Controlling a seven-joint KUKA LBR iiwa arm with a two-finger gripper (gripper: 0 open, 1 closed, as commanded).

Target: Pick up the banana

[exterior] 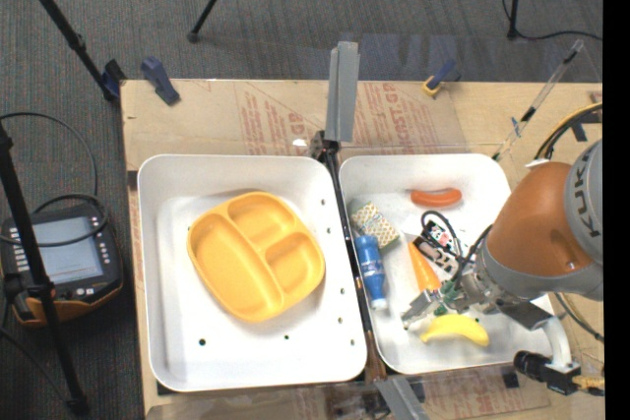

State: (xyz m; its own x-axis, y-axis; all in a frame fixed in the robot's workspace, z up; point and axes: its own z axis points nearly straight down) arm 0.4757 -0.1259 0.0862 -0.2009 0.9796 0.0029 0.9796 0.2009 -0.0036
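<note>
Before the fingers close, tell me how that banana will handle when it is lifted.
The banana looks like a smooth, glossy toy, so it may slip in a pinch. Its curved shape probably lets it rock or swivel if gripped off-centre. It lies near the right bin's front wall, beside the gripper, so a nudge could slide it against the wall.

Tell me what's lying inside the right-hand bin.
The right bin holds a banana, a blue bottle, an orange sausage, a carrot and a patterned packet. The arm covers the bin's right side.
</note>
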